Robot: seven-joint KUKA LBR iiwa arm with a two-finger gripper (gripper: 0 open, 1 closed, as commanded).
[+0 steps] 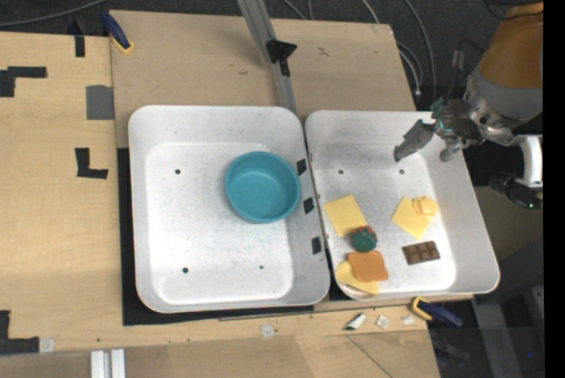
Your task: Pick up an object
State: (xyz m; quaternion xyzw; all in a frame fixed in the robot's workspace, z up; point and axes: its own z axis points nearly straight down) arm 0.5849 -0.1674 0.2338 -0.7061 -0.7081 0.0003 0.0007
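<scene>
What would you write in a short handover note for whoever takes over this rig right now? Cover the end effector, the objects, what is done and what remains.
End effector: over the right bin's upper right part, holding nothing; finger state unclear.
Right bin: yellow square, green piece, orange piece, yellow piece, brown block, all in its lower half.
Left bin: blue bowl.
Done: nothing picked.
Left: descend on one object, grasp, lift.

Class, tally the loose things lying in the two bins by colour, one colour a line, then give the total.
Blue: 1, bowl
Yellow: 2, square, block
Green: 1, lump
Orange: 1, piece
Brown: 1, bar
Total: 6
</scene>
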